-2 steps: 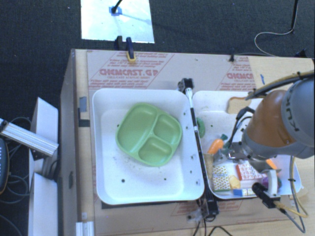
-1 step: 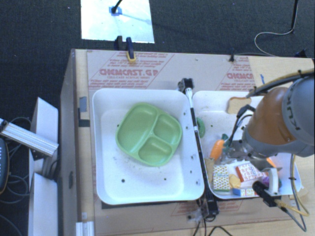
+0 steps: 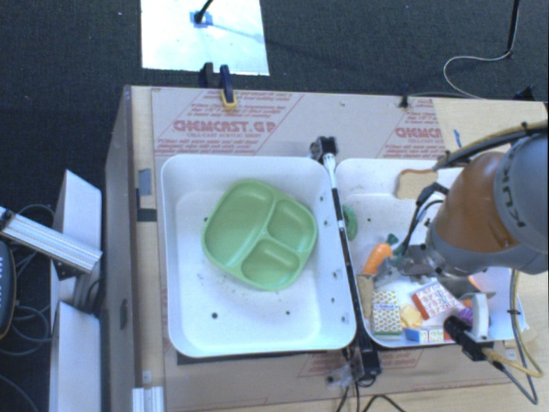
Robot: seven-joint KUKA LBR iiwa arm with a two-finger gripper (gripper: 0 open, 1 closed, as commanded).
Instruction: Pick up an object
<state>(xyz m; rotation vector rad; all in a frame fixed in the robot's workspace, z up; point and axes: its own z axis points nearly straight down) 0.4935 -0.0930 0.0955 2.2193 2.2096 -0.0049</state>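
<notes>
The right bin (image 3: pixel 371 194) holds several small objects: an orange carrot-like piece (image 3: pixel 376 258), a green item (image 3: pixel 350 223) at the divider, a yellow-patterned packet (image 3: pixel 386 312), a red-and-white packet (image 3: pixel 433 300), a yellow piece (image 3: pixel 412 316) and a purple bit (image 3: pixel 464 314). A tan wooden piece (image 3: pixel 418 181) lies at the bin's far side. The arm's grey and orange wrist (image 3: pixel 480 217) hangs over the right bin. My gripper (image 3: pixel 410 263) reaches down just right of the carrot piece, its fingers hidden in dark clutter.
The left bin (image 3: pixel 184 256) carries a green sectioned plate (image 3: pixel 260 233), tilted slightly. A black-and-white tool (image 3: pixel 327 153) lies along the divider between bins. Cables trail at the right and along the bench's front edge.
</notes>
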